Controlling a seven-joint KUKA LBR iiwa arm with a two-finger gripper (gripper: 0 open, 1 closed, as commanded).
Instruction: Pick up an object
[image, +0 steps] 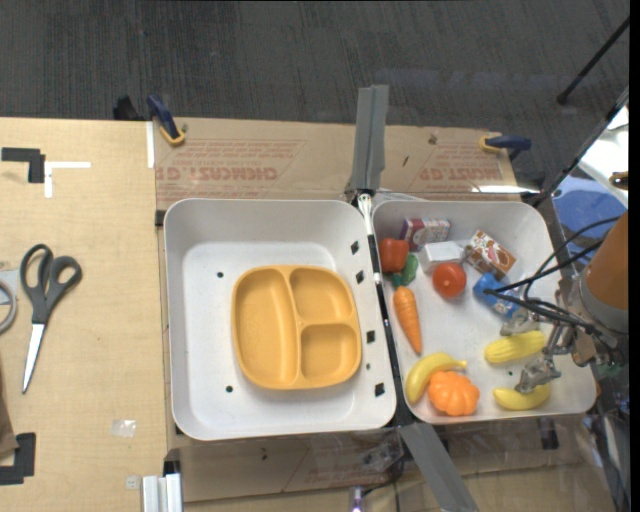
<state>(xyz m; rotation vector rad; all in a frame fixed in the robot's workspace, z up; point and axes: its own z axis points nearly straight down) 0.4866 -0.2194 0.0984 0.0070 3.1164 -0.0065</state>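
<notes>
The right bin holds several toy foods: a carrot, a red tomato, a banana, an orange pumpkin, a small brown box and a blue piece. My gripper reaches in from the right, low over the bin's right side. It stands open, one finger above and one below a yellow piece that lies between them. A second yellow piece lies just below the lower finger. I cannot tell whether the fingers touch anything.
The left bin holds a yellow divided plate. Scissors lie on the wooden bench at far left. A grey divider bar runs between the bins at the back. Cables hang around the wrist at the right edge.
</notes>
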